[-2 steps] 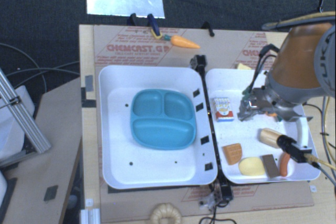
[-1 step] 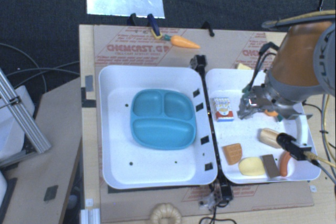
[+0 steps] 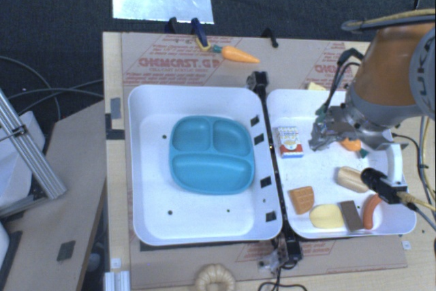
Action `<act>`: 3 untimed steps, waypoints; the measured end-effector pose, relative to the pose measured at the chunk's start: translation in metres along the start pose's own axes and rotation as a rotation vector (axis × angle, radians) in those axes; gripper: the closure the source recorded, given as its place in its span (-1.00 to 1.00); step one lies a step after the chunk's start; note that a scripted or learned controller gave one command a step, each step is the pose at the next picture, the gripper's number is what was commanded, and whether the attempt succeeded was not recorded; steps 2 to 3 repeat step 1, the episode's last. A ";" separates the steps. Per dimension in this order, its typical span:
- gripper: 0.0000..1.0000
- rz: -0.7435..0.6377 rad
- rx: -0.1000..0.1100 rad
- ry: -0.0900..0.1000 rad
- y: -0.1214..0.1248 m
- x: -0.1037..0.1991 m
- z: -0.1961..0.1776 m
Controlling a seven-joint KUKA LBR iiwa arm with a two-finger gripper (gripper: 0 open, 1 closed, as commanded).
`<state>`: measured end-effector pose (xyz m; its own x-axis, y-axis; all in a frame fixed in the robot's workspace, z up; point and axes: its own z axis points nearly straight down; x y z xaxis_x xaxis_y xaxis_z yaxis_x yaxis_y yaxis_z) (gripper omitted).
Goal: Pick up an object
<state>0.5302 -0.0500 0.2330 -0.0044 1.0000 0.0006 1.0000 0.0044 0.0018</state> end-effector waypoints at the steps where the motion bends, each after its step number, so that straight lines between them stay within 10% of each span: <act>1: 1.00 -0.001 0.001 0.000 0.000 0.004 -0.001; 3: 1.00 -0.001 0.001 0.000 0.000 0.004 -0.001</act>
